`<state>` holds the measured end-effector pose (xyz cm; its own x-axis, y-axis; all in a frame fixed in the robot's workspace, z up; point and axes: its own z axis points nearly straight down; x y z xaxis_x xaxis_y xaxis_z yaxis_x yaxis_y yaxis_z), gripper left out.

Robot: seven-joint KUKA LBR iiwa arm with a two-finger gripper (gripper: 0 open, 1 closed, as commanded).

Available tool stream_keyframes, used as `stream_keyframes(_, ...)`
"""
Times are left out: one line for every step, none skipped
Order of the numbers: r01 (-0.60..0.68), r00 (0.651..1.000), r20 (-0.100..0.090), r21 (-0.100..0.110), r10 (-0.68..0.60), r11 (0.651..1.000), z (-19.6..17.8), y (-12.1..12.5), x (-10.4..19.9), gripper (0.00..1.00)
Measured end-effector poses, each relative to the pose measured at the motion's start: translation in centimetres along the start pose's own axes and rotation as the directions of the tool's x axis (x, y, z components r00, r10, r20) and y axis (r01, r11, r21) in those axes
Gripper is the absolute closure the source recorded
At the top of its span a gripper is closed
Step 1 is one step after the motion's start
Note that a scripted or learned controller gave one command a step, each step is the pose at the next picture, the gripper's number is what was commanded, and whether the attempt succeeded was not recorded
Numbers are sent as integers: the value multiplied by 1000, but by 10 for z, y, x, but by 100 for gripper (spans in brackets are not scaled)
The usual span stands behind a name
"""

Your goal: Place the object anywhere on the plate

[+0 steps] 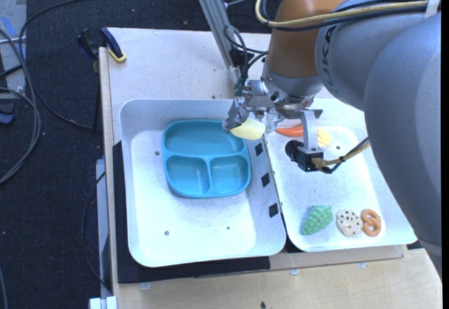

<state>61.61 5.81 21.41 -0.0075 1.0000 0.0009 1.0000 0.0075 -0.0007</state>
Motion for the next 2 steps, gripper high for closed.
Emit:
stream_keyframes(2,1000,-2,-2,-2,1000,-4,0,63,100)
stream_keyframes(-5,1000,1,-1,5,1000,-4,0,58,0)
